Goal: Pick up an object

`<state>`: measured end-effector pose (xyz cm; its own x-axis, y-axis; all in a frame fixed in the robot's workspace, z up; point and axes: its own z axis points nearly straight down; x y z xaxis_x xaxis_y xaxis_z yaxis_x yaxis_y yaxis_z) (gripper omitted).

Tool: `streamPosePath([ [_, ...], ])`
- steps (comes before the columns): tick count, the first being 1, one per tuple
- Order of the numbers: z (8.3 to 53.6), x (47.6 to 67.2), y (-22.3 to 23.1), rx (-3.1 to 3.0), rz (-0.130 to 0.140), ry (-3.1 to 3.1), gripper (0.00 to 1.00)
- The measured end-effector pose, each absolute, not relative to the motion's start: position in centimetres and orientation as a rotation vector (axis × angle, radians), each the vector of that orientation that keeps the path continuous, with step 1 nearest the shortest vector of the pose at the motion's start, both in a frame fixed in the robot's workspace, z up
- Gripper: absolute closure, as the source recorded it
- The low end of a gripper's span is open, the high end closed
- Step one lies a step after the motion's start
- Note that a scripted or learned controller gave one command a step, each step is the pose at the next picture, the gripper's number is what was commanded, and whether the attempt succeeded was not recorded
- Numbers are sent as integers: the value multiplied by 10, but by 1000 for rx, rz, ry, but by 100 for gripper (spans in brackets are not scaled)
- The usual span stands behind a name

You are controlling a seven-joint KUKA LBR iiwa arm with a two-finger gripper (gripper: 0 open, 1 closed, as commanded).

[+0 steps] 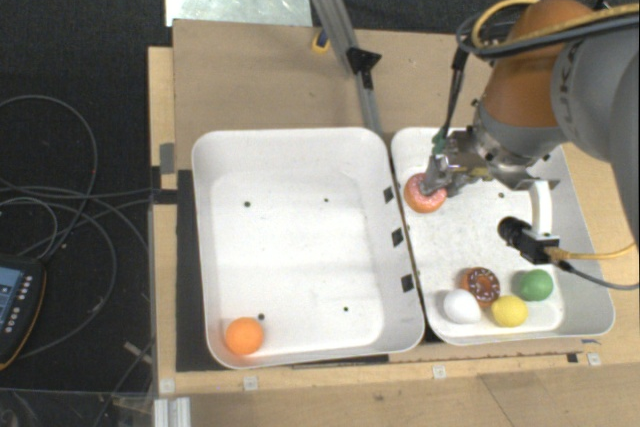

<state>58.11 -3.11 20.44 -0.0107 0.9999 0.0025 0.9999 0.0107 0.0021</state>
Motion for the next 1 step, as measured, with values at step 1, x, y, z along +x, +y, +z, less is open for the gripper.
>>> streamPosePath([
  [1,207,594,12,-2210,-5,-2233,100],
])
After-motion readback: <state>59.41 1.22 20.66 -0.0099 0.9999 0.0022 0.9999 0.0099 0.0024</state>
